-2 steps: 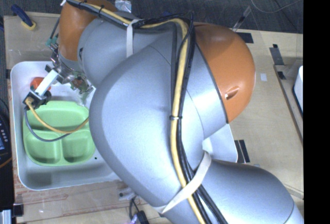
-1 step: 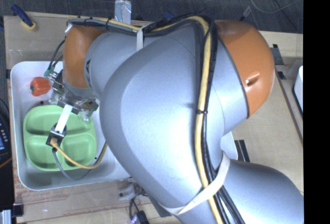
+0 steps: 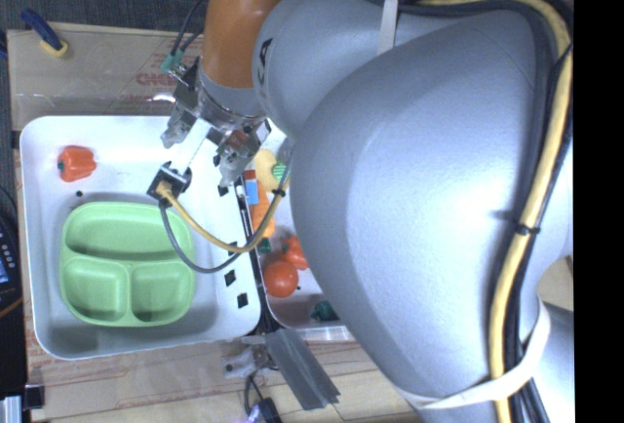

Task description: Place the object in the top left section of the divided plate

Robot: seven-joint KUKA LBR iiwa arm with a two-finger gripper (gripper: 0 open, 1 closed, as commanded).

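A: Start at the left. What sits in the left bin point(image 3: 39, 216)?

B: A small orange-red pepper-shaped toy point(image 3: 76, 162), glossy plastic by the look of it, lies loose near the bin's far corner. Nearer the front is the divided plate point(image 3: 125, 263), pale green, rounded, matte, with one long section and two smaller ones. All sections look empty, so I judge the placing not yet done.

A: And the arm?

B: The gripper point(image 3: 200, 134) hangs over the seam between the bins, right of the plate. Whether its jaws are spread or pinching something, I cannot tell; cables and metal parts clutter it.

A: Further right?

B: The right bin point(image 3: 292, 309) holds a smooth round tomato-like toy point(image 3: 280, 277) and other orange pieces, half hidden under the arm's big grey shell point(image 3: 429, 187). Probably the supply pile.
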